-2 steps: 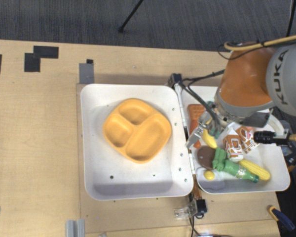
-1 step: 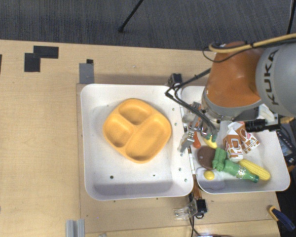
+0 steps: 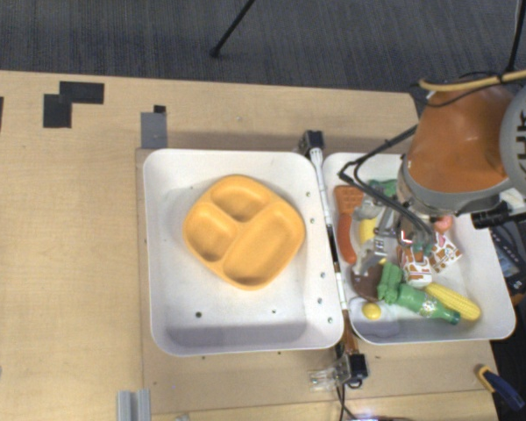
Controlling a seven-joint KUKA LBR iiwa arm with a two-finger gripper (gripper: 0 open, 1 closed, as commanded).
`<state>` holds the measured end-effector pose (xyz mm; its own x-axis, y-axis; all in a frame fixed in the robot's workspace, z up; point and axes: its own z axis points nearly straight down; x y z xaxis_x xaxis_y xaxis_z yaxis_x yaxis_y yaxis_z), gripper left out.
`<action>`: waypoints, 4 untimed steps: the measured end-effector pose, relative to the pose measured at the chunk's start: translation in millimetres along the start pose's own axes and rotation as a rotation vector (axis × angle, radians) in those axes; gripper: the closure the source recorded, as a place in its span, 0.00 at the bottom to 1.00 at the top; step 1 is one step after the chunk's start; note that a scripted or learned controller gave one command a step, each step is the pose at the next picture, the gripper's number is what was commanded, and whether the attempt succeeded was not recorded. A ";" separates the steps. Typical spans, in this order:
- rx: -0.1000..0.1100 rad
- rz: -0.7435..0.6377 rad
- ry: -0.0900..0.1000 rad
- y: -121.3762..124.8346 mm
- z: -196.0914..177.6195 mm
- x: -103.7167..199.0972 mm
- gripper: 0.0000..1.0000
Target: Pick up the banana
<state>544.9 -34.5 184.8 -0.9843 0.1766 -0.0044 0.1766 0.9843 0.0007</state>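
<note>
Left bin (image 3: 167, 235) holds a yellow plate (image 3: 244, 231); right bin (image 3: 495, 310) holds toys.

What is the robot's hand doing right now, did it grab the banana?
End effector: low over the toys in the right bin; cannot be told whether it is open, closed or holding anything.

The arm (image 3: 460, 147) hides much of the right bin (image 3: 500, 318) and its toys.
</note>
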 end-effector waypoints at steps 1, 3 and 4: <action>-0.002 -0.133 -0.001 39.9 -0.1 -16.2 0.00; -0.001 -0.285 0.000 53.3 0.0 3.7 0.00; -0.001 -0.739 -0.002 9.4 -0.1 -8.8 0.00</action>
<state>555.2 -26.8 184.9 -0.8463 -0.5327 -0.0056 -0.5327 0.8463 -0.0022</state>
